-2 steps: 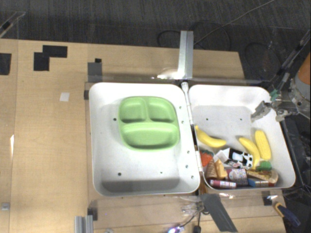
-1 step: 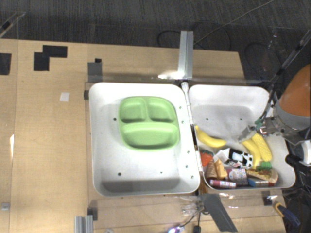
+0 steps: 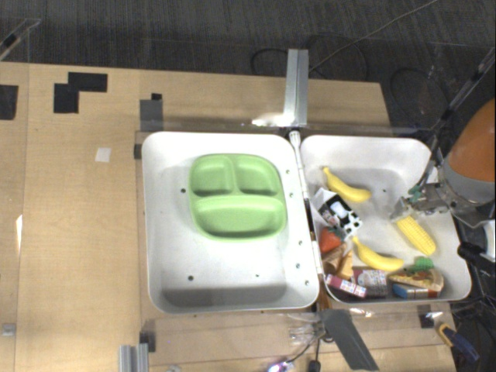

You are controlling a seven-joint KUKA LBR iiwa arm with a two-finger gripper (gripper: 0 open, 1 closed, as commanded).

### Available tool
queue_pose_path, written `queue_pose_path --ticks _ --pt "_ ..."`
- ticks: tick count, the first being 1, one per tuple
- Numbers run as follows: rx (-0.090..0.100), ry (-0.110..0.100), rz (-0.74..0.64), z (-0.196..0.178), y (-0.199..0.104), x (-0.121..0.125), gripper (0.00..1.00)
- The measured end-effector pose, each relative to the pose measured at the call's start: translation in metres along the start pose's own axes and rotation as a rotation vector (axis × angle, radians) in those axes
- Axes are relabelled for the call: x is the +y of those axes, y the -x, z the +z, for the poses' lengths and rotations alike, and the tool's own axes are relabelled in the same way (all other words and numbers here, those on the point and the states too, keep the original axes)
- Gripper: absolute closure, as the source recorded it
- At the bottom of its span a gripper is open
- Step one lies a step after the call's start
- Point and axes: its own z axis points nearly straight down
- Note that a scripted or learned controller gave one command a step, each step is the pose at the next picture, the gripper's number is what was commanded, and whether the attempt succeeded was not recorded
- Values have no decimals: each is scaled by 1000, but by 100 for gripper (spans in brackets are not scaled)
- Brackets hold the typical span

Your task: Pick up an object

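The right bin [image 3: 380, 155] holds several small items. A yellow banana [image 3: 346, 186] lies near its upper left, and a second banana [image 3: 377, 257] lies lower down. A yellow corn cob [image 3: 416, 235] rests at the right side. My gripper [image 3: 411, 201] hangs low at the bin's right wall, just above the upper end of the corn cob. The grey wrist and orange band come in from the right edge. Nothing is visibly held.
A black-and-white toy [image 3: 339, 212] and a red piece [image 3: 330, 242] lie by the divider. Packaged items [image 3: 387, 282] crowd the right bin's front edge. The left bin [image 3: 159, 231] carries a green divided plate [image 3: 236, 194]. A metal post [image 3: 297, 84] stands behind the bins.
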Motion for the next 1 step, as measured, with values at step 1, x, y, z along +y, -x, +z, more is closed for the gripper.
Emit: queue_pose_path --ticks 1 --pt "3 -7 77 -73 -50 56 100"
